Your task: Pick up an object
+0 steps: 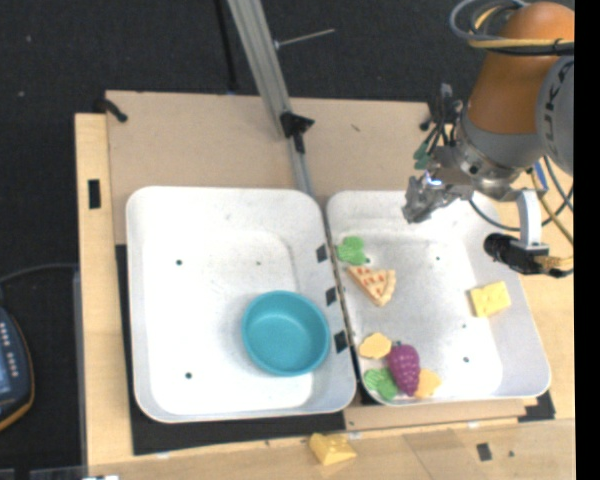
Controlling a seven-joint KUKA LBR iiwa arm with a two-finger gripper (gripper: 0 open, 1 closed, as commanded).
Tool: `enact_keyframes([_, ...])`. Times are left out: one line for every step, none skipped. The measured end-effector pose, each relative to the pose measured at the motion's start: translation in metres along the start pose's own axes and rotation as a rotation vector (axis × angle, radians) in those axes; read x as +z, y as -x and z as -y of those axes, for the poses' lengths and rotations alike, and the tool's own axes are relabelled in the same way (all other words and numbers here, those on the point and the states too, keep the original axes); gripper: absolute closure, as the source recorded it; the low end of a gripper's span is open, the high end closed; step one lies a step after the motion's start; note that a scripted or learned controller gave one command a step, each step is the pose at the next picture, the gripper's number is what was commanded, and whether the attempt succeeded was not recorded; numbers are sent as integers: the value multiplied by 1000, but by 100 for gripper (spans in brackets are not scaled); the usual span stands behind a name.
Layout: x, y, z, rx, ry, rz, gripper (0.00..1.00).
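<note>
Two white bins, teal-blue bowl in the left one, orange-yellow pizza slice with a red grid pattern, green piece, purple grapes, yellow block at right, grey arm with orange band, tan bench

We see a tan worktop carrying two shallow white bins side by side: the right bin lies directly beneath the gripper, the left bin well off to its left. A yellow wedge rests on the worktop's front edge, far below the gripper.
</note>
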State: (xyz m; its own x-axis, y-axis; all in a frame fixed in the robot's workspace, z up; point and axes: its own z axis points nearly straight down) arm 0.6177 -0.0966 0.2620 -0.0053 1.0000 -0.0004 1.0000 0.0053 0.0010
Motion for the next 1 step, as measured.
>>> enact_keyframes([-2, -43, 5, -1, 0, -1, 100])
